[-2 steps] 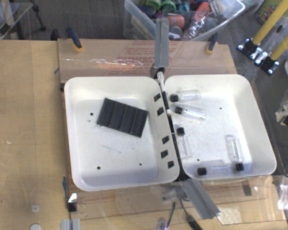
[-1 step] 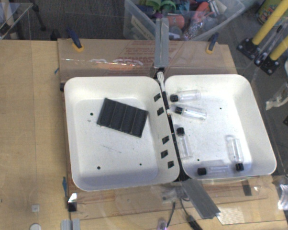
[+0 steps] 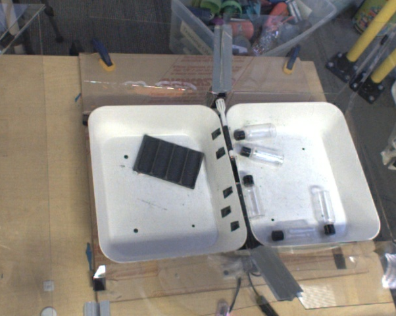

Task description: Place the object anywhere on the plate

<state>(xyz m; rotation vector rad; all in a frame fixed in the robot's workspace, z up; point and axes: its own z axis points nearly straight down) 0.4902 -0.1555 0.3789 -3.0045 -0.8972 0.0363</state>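
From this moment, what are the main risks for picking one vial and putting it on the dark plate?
1. The small clear plastic vials with black caps lie on their sides in the right white bin, so one may roll away when touched.
2. Two vials rest against the near wall, which leaves little room beside them.
3. The dark ribbed rectangular plate is small and easy to miss.

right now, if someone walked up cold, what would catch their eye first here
The dark ribbed plate stands out, lying askew on the white floor of the left bin. Next come the clear vials with black caps, scattered in the right bin. Behind the bench, a clear tub of colourful toys draws the eye too.
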